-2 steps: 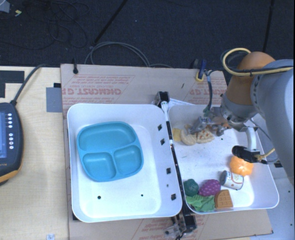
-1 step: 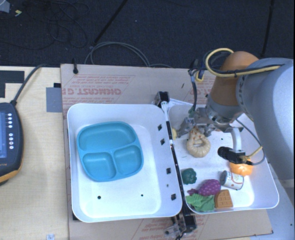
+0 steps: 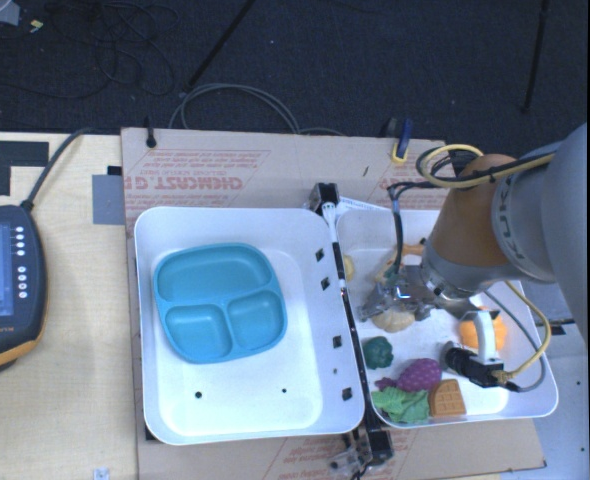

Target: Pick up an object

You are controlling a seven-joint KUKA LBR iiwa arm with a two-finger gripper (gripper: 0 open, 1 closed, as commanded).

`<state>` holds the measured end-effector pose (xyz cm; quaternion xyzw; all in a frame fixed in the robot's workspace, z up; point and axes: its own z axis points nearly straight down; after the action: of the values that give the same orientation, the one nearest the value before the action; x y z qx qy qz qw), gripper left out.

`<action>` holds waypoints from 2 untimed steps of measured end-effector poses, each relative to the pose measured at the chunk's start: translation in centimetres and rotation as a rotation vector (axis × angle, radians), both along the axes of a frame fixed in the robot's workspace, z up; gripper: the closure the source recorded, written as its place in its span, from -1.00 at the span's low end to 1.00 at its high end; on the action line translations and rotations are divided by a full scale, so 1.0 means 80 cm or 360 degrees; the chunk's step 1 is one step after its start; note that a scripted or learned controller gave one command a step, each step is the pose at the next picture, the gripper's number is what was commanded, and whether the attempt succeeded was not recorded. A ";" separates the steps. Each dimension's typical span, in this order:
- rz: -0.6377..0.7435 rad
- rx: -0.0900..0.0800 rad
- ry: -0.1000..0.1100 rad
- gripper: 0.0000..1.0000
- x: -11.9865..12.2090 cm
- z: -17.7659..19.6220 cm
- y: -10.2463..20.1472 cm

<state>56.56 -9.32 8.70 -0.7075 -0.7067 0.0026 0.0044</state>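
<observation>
Pincer [image 3: 393, 298]: low in the right bin [image 3: 535, 400], directly over a pale tan lump [image 3: 395, 319] and apparently touching it; whether it is apart or together cannot be told. Risk: the lump may slip or be nudged aside, judging by the dark green piece [image 3: 377, 351], purple cluster [image 3: 420, 374] and orange block [image 3: 448, 399] crowded just below it.

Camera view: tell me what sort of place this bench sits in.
Probably a robotics lab or test cell. A grey arm works over two white bins holding toy food and a blue divided tray, with a teach pendant and loose cables nearby.
</observation>
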 end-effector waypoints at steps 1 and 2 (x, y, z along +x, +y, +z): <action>0.0005 -0.0006 -0.0016 -1.00 0.050 0.001 -0.027; 0.0003 -0.0001 -0.0006 -1.00 0.016 0.000 -0.001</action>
<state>57.82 -9.41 8.69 -0.7069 -0.7073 0.0014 0.0028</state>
